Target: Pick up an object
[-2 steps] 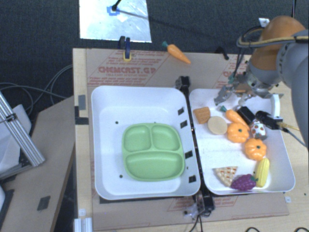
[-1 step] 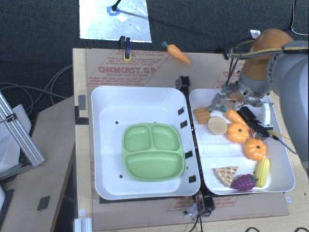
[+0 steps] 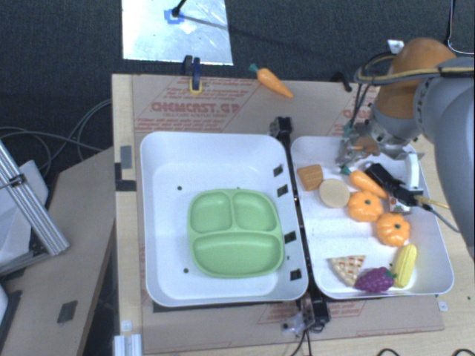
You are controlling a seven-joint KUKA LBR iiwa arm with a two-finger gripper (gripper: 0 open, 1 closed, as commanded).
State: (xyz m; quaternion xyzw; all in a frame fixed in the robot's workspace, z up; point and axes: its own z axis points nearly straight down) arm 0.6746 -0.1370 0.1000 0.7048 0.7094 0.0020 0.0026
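My gripper [image 3: 348,155] hangs low over the back of the right bin [image 3: 438,273], reaching in from the right. Just below it lie a toy carrot [image 3: 367,183], a tan bread piece [image 3: 310,176] and a cream round disc [image 3: 334,193]. Further forward sit two orange pumpkins [image 3: 364,207] [image 3: 392,229], a yellow corn cob [image 3: 404,264], a pizza slice [image 3: 347,268] and purple grapes [image 3: 375,279]. I see nothing held in the gripper.
The left bin [image 3: 163,199] holds a green divided plate [image 3: 236,232]. A second carrot [image 3: 273,82] lies on the bench behind the bins. A black divider [image 3: 291,199] runs between the two bins. A shiny sheet [image 3: 177,21] lies at the back.
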